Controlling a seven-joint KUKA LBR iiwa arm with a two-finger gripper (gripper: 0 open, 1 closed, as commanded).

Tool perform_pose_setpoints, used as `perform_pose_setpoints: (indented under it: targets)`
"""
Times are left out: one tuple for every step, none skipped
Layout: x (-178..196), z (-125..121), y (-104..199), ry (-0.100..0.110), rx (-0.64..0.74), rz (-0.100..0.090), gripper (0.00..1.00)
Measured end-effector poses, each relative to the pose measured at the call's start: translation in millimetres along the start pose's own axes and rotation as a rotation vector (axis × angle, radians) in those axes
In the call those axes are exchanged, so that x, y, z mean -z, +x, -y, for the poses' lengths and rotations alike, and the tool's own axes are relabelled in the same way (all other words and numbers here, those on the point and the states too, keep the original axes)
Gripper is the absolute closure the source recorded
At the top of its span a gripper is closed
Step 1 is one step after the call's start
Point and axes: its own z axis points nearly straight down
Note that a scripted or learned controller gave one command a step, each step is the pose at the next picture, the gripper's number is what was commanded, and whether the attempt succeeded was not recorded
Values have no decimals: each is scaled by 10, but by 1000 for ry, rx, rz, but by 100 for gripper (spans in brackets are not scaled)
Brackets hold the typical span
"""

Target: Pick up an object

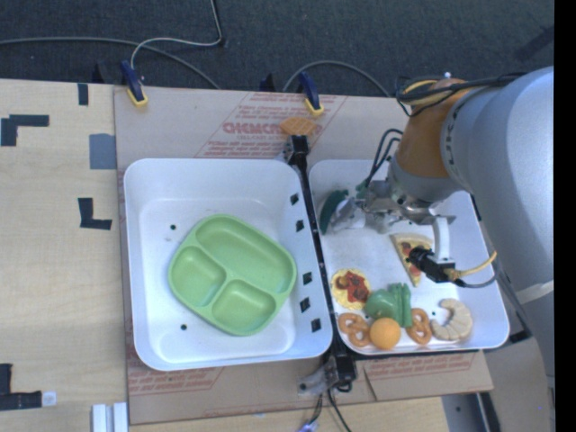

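Your gripper (346, 212) hangs low at the right-hand white bin's (490, 327) far left corner, over a dark green toy (335, 203); whether it is clamped or parted, you cannot tell. That toy lies against the dividing wall, so expect a scrape or a glancing miss.

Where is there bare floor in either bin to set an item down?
Left bin: bare strips ring the green divided plate, widest along its upper side. Right bin: crowded at the bottom by pretzels, orange, green toy and croissant; the gripper works the top. A small patch lies between them.

Wooden bench (54, 268), cardboard sheet (225, 129), two white bins (144, 268)
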Motion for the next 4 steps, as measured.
perform_pose_setpoints:
  targets:
    - [-21,-405,5,59,2,5,0]
    - [81,-440,27,40,0,7,100]
    - [989,-74,507,4,0,-1,100]
    - [1239,84,914,6,0,-2,100]
